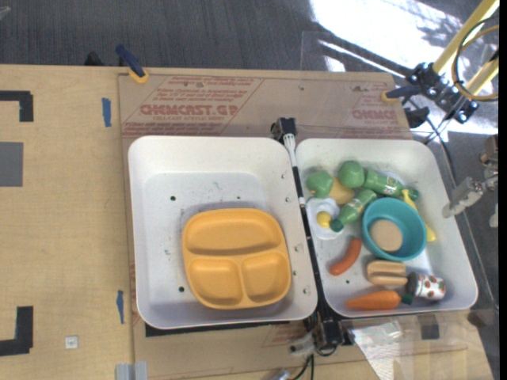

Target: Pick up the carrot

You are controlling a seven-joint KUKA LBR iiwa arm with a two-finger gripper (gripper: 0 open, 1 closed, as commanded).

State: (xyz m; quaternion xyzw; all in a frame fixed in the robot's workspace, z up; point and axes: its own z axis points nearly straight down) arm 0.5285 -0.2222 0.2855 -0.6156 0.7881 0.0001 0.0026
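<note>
The carrot (372, 300) is an orange tapered piece lying flat near the front wall of the right bin (455, 248), its thick end pointing right toward a white red-spotted toy (430, 288). A grey metal part of the gripper (464, 198) pokes in from the right edge, above the right bin's right rim. It is well up and to the right of the carrot and touches nothing.
The right bin also holds a teal bowl (394, 228), a hot dog bun (386, 272), a red sausage (344, 257), a fried egg (321, 214) and several green toys (351, 172). A yellow divided plate (235, 256) lies in the left bin (150, 212).
</note>
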